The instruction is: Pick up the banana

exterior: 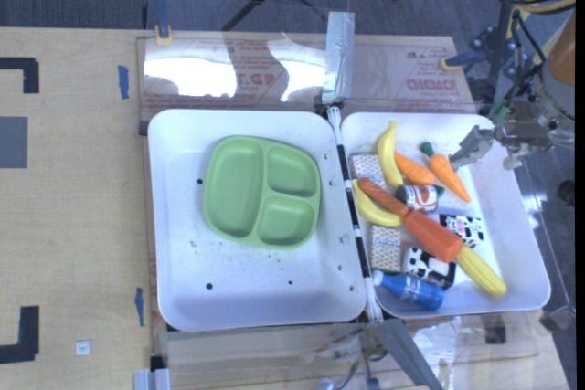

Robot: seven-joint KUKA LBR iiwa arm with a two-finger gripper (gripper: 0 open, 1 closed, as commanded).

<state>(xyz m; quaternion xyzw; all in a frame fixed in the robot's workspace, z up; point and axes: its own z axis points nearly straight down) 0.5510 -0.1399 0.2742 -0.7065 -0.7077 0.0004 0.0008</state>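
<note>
Camera view: curved smooth yellow banana point(388, 152) in right bin point(526, 224), far-left part, lying apart from gripper point(473, 144). Gripper at far right, over bin, near carrot point(449, 175); finger spread impossible to tell. Glossy green divided plate point(260, 192) in left bin point(174, 224). Corn cob point(481, 270), blue bottle point(411, 289) near edge.

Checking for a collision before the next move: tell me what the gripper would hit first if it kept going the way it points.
The gripper points leftward and down into the right bin. The nearest thing ahead looks like the small carrot, though depth is unclear.
</note>
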